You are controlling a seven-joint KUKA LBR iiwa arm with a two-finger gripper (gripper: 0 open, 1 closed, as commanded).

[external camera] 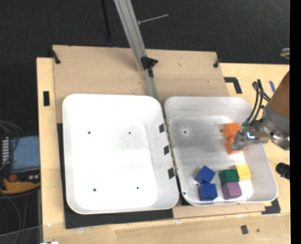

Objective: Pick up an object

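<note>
Working the grab right now, by the look of it, and aiming at the orange block (231,130), lying at about two o'clock inside the right bin (191,117). Doing this well probably means centring squarely over that block before closing, coming down straight rather than at a slant, so as not to be nudging it toward the bin wall at three o'clock. Then lifting gently and vertically, checking that the block is actually rising with it. Probably not needing to worry about the neighbours: blue cubes (206,182), green cube (229,176), yellow cube (243,172) and purple cube (232,189) are huddling down at six o'clock from the target, well apart from it. Reaching in from three o'clock with the arm (278,117), bending low over the bin's right side and carrying the gripper (241,139) just beside the orange block, perhaps touching it on its four o'clock side. Not being able to tell whether the claw is apart, together or clamped on anything, with that spot too small and cluttered. Leaving the left bin (115,103) alone at nine o'clock.
</note>
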